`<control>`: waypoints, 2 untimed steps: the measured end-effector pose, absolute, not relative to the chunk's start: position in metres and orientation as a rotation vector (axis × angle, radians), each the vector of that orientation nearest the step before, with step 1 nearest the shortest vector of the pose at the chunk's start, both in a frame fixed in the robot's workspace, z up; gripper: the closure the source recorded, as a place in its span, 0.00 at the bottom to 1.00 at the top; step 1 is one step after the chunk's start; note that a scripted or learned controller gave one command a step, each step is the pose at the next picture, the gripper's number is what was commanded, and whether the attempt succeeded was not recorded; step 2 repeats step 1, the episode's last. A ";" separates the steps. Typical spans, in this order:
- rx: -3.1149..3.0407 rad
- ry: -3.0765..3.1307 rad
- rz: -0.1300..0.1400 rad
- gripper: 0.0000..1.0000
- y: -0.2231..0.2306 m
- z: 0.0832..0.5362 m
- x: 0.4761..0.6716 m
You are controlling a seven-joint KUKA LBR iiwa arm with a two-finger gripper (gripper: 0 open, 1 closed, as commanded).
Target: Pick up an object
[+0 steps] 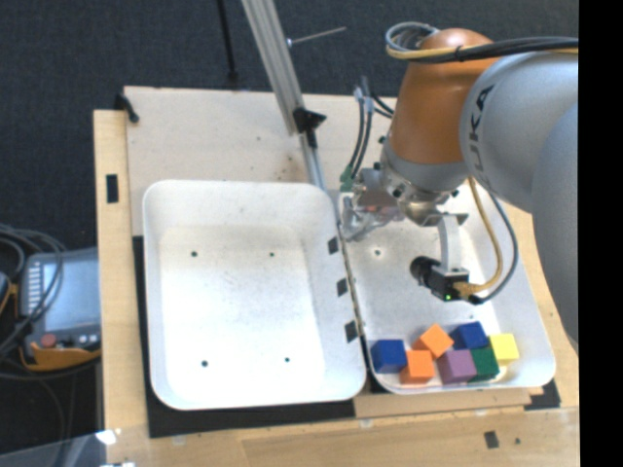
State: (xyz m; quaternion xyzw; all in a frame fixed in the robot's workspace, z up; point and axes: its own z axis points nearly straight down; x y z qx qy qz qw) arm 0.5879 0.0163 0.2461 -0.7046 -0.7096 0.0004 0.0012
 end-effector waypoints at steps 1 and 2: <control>-2.210 -2.226 0.004 1.00 0.076 0.237 0.581; -2.210 -2.226 0.004 1.00 0.076 0.237 0.581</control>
